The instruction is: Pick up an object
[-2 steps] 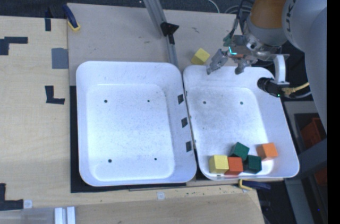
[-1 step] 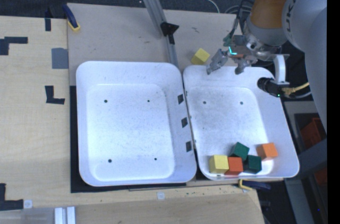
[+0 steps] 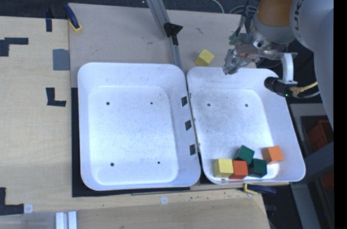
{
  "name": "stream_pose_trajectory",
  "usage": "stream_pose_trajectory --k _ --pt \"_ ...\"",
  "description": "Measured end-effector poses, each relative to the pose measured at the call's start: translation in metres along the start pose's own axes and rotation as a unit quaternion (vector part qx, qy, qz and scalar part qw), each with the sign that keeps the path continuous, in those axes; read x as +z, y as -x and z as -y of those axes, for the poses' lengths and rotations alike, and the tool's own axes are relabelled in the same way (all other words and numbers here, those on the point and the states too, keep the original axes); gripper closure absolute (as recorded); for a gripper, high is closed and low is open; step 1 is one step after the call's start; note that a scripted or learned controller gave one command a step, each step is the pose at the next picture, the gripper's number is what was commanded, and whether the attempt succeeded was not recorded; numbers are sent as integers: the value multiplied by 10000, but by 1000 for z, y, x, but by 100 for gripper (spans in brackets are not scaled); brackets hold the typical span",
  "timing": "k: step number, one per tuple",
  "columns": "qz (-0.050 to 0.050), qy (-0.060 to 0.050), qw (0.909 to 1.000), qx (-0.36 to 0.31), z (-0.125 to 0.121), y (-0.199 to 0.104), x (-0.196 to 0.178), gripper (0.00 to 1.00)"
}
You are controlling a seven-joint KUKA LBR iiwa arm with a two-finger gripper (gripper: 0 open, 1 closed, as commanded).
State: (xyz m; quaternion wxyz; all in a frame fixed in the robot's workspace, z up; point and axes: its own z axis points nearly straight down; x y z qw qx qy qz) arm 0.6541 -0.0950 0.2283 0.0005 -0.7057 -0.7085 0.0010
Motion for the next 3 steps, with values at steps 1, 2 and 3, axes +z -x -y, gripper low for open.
stream_pose_trajectory --k 1,2,3 --pt "-2 -20 10000 22 51 3 18 100" --pt "-2 -22 10000 40 148 27 19 100" --pt "-11 16 10000 -7 172 -22 -25 100"
